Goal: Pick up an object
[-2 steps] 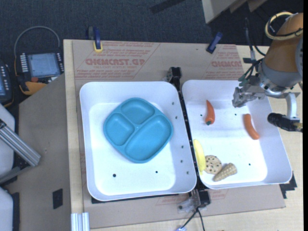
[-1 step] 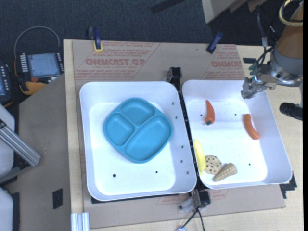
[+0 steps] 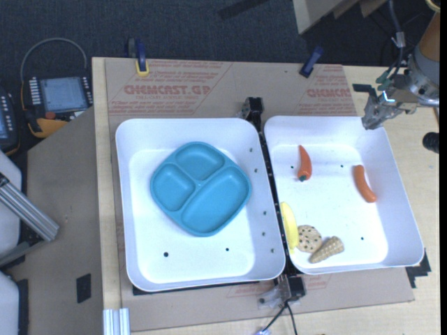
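Two white bins sit side by side on my desk (image 3: 209,82). I see the tool (image 3: 374,117) over the right bin's (image 3: 398,243) far right corner, grip state unclear. That bin holds a carrot (image 3: 304,162), sausage (image 3: 364,183), banana (image 3: 288,224), cookie (image 3: 308,236) and cone (image 3: 327,248). A blue plate (image 3: 201,188) lies in the left bin (image 3: 133,208).
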Controlling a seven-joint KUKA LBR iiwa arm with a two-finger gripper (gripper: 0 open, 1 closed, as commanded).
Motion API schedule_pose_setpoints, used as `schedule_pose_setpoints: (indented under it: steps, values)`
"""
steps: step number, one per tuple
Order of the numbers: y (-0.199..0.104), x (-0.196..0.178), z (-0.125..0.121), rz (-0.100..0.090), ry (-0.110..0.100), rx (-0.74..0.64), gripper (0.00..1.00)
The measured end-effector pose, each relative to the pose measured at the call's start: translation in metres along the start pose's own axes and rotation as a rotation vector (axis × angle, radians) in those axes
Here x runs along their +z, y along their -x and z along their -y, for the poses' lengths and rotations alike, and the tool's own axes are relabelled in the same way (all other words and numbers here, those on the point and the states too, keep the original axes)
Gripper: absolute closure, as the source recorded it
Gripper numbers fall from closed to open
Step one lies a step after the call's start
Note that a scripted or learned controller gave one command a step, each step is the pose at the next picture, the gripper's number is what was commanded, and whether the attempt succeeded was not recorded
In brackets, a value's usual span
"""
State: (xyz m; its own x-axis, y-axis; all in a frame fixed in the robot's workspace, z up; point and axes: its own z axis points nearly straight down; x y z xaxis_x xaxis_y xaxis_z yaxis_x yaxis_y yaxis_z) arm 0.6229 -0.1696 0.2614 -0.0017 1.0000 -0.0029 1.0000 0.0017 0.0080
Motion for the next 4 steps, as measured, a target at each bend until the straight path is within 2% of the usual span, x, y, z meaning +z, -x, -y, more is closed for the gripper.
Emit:
schedule_pose_setpoints:
  steps: [1,2,4]
  values:
    - [-0.047,0.008,0.017,-0.005,-0.010,-0.003,1.00]
    - [-0.102,0.015,0.047,-0.006,-0.012,-0.004,1.00]
    - [-0.185,0.017,0.098,-0.005,-0.011,-0.003,1.00]
